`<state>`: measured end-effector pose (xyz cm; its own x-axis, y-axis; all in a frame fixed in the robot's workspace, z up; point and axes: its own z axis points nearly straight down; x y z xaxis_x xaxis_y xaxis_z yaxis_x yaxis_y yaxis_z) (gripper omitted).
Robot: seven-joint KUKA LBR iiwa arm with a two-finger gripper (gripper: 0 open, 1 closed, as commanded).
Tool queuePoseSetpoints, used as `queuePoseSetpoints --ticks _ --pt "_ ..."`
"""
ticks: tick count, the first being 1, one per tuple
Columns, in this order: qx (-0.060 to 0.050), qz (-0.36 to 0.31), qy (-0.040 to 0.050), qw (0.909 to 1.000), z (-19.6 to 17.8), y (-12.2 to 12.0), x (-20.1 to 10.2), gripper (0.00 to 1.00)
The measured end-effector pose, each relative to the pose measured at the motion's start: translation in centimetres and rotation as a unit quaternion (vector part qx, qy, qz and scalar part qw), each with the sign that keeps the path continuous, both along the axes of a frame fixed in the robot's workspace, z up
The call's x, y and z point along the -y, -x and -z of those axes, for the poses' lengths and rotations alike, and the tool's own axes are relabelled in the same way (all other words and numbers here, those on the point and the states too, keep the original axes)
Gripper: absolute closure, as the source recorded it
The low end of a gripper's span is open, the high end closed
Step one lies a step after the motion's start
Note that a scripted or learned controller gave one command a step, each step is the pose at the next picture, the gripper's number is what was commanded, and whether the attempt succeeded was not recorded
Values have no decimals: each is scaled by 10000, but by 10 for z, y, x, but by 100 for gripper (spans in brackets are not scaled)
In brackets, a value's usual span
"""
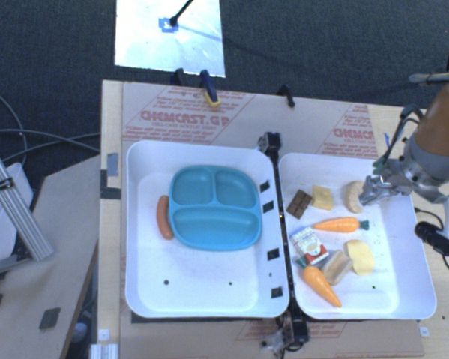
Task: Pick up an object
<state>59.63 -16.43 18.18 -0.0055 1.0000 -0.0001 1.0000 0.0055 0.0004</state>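
In the right bin lie several toy foods. There is a brown chocolate piece, a yellow cheese square, a beige bread roll and a carrot with a green top. Further forward lie a printed packet, a pale yellow wedge, a tan piece and a second carrot. My gripper hangs low at the bin's back right. It is right beside the bread roll's right edge and just above the first carrot's green end.
The left bin holds a blue divided plate with a sausage lying along its left side. A black hinge strip separates the bins. The grey arm comes in from the right.
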Motion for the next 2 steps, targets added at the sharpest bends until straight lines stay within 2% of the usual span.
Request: queuePoseSetpoints --ticks 1,2 --pt "9 46 15 10000 -27 37 46 100" --pt "30 -17 -1 10000 -61 9 4 100"
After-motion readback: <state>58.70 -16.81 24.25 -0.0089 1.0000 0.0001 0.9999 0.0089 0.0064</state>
